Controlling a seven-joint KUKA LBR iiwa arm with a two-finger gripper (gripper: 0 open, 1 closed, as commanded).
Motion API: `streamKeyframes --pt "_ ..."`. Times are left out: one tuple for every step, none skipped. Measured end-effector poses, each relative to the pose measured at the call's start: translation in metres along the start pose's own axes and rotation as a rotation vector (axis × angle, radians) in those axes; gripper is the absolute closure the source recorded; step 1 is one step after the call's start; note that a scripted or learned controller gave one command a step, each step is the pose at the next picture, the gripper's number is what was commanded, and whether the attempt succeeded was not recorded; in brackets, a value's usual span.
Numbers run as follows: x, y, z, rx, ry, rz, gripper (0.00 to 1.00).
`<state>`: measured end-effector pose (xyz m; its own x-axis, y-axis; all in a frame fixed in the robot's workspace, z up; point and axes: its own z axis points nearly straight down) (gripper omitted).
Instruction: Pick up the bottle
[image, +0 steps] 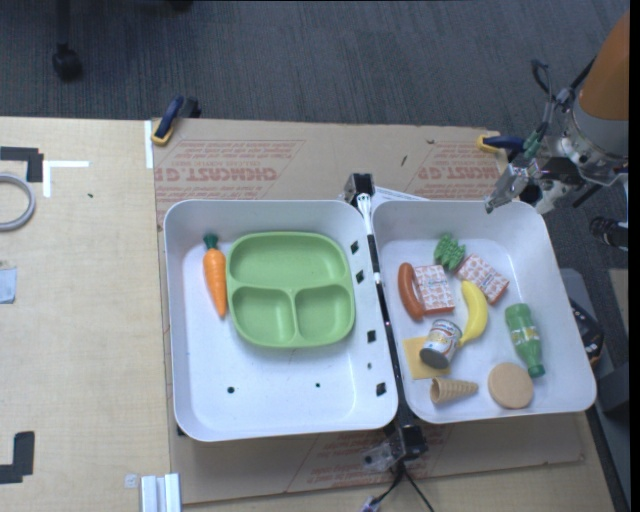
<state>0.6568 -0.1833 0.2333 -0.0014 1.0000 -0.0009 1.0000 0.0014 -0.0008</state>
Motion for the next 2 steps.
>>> streamKeyframes --pt "-0.035 -0.061 0.138 0.002 0.008 -0.193 0.0" --pt "-0.014 -0.143 0.141 -0.001 0.001 0.139 0.0"
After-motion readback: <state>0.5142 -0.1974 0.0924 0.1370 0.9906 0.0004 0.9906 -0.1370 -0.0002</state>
